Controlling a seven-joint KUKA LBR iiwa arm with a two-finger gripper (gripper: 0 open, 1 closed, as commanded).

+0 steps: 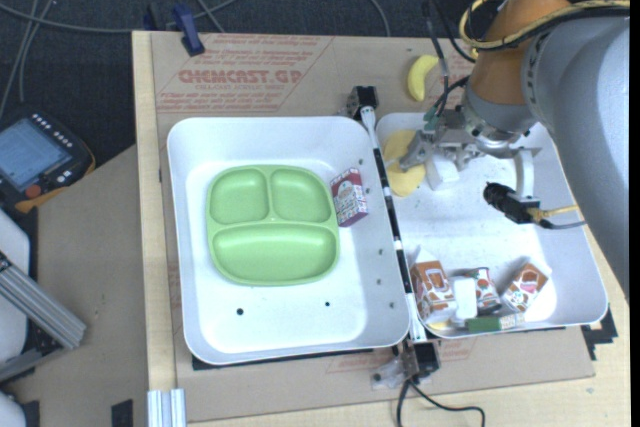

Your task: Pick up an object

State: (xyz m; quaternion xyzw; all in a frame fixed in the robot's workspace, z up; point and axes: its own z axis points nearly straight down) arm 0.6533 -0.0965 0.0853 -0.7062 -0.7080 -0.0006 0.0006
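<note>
Item: yellow foam piece [404,177], likely light and squashy, best pinched across its middle; my hand [437,158] hovered beside it, grip state indiscernible.

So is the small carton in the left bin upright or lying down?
Lying down. The carton lies flat on the left bin's floor, its printed side up, against the green tray's right edge.

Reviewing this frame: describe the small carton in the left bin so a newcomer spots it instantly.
Start at the left white bin, which holds a green divided plate. Just off the plate's upper right corner, beside the bin's right wall, lies a small red-and-white carton. It lies apart from the cartons clustered in the right bin.
</note>
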